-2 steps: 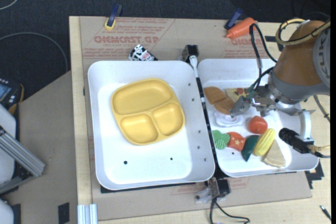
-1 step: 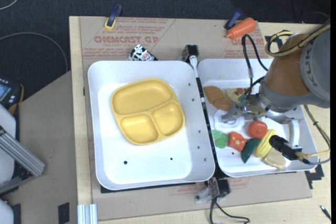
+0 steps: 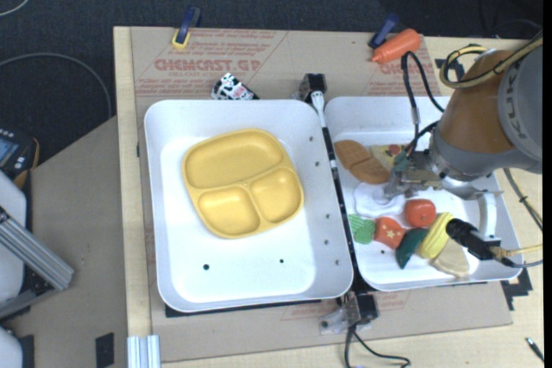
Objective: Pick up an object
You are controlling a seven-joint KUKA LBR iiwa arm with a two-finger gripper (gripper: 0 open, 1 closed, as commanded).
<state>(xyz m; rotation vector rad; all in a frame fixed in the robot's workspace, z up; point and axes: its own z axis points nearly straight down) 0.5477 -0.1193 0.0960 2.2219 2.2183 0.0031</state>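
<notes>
The right bin [image 3: 373, 112] holds several small toy foods. A brown bread-like piece [image 3: 358, 159] lies at its left, a red tomato-like ball [image 3: 420, 210] in the middle. An orange-red piece with a star [image 3: 389, 232] and a green piece [image 3: 362, 228] sit near the left wall. A dark green piece [image 3: 412, 242], a yellow banana [image 3: 437, 234] and a pale piece [image 3: 452, 263] lie at the front. My gripper [image 3: 398, 183] hangs low over the bin's middle, just above-left of the red ball, right of the bread piece.
The left bin [image 3: 164, 185] bears a yellow three-part plate [image 3: 242, 182]. Clamps sit on the bench's far edge: a blue-yellow one [image 3: 184, 28] and an orange one [image 3: 395, 45]. A black-and-white object [image 3: 233, 87] lies behind the left bin. Cables trail over the arm.
</notes>
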